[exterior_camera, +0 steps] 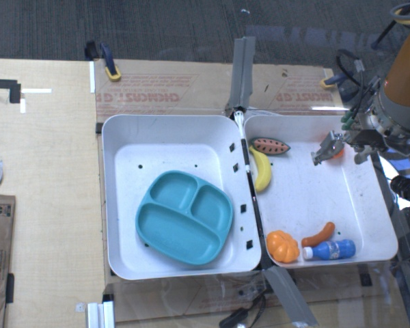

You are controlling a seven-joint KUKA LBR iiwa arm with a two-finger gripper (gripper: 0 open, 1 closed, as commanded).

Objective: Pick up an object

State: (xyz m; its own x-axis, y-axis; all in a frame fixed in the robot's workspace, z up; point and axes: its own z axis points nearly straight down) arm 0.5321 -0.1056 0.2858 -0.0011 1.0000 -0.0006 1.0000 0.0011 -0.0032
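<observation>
My gripper (341, 154) hangs over the upper right part of the right bin (369, 203), its two grey fingers spread apart and open. A small orange-red thing (337, 151) shows between them, close to the left finger (321, 154); I cannot tell whether it touches. In the same bin lie a yellow banana (262, 170) and a reddish spotted piece (270, 146) at the upper left. An orange fruit (282, 246), a brown sausage (318, 234) and a small blue bottle (331, 250) lie along the front wall.
The left bin (116, 183) holds a teal divided plate (184, 216). A grey divider post (243, 74) rises behind the seam between the bins. Cables and the arm's body (396, 94) crowd the right side.
</observation>
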